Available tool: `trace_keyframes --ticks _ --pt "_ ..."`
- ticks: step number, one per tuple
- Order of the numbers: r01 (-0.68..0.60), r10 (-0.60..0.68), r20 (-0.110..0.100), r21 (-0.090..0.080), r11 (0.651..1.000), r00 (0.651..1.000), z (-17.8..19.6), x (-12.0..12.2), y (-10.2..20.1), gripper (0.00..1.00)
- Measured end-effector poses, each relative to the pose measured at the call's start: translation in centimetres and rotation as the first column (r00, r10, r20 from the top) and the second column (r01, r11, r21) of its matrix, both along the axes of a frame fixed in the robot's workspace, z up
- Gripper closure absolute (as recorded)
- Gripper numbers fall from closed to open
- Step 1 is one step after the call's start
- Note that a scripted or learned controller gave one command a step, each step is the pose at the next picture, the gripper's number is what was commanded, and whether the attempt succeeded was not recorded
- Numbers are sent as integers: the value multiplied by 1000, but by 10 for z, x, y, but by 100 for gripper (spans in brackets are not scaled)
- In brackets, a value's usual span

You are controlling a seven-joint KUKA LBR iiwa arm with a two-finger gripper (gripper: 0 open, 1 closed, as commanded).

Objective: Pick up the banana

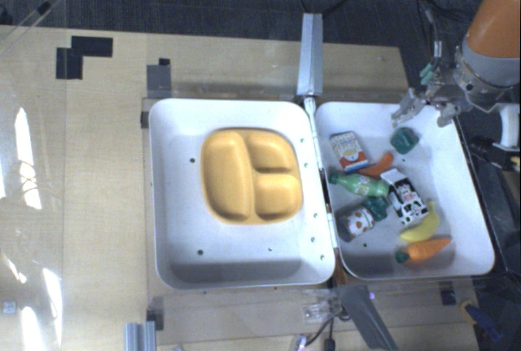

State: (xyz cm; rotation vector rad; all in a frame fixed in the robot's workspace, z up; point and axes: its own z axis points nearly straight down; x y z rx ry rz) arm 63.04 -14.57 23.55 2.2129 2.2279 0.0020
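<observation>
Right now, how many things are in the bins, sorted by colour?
Yellow: 2, banana and divided tray
Orange: 2, carrots
Green: 2, bottle and small teal thing
Mixed colours: 3, box, carton, can
Total: 9

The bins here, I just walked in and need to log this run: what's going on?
A KUKA arm reaches in from the right, its gripper open above the far edge of the right bin, holding nothing. The banana lies untouched near that bin's front, next to a carrot and a small carton. The left bin holds a yellow divided tray.
</observation>
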Motion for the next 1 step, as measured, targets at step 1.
trace_keyframes --ticks 1 --pt "27 -27 -2 1 1000 1000 -107 -86 0 0"
